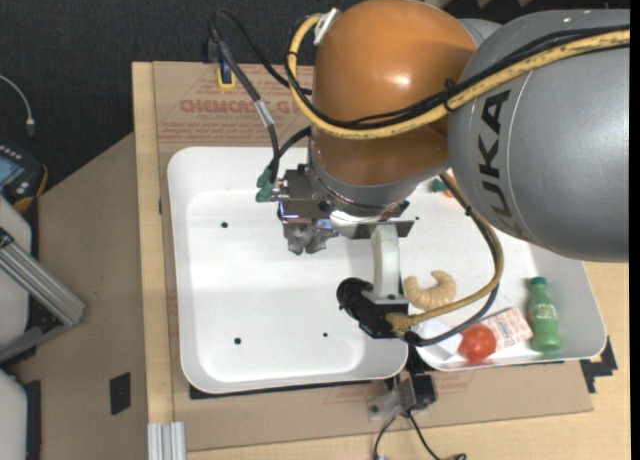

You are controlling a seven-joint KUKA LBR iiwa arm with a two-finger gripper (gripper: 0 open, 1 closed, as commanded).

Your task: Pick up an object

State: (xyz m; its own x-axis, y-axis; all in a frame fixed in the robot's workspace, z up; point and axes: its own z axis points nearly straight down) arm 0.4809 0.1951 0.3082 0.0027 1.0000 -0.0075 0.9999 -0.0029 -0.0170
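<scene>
My gripper (pixel 303 236) hangs below the orange wrist over the upper middle of the left white bin (pixel 215 278), and I see nothing in it. The right bin (pixel 590 323) is mostly hidden by the arm. At its near end lie a tan curled pastry-like piece (pixel 431 290), a red tomato (pixel 478 343), a red and white packet (pixel 510 326) and a small green bottle (pixel 543 315). All of these lie to the right of the gripper and nearer the front, apart from it.
Both bins rest on a brown cardboard sheet (pixel 180 108) on the bench. The big grey arm (pixel 560 138) covers the back of the right bin. Dark floor lies beyond the cardboard's left and far edges.
</scene>
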